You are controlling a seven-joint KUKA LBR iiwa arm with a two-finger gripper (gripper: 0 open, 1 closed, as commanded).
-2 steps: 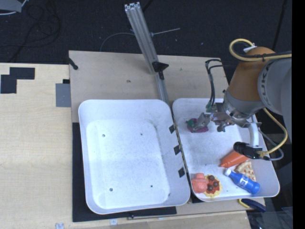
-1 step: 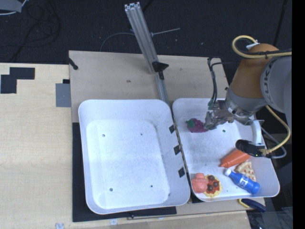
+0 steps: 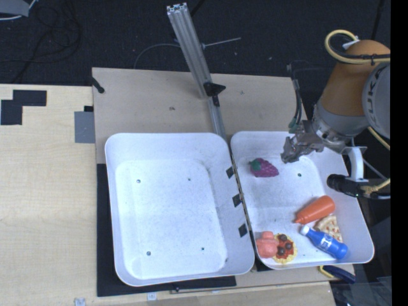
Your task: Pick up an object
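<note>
Claw (image 3: 292, 152) above right bin (image 3: 357, 193), beside purple fruit (image 3: 263, 167); finger state indiscernible.

In the right bin (image 3: 306, 190) we see a purple grape bunch (image 3: 264, 167) with a green top lying near the far left. Toward the near side we see an orange carrot (image 3: 315, 210), a waffle (image 3: 329, 226), a blue bottle (image 3: 326, 241) on its side, and a small fruit tart (image 3: 276, 246).
</note>
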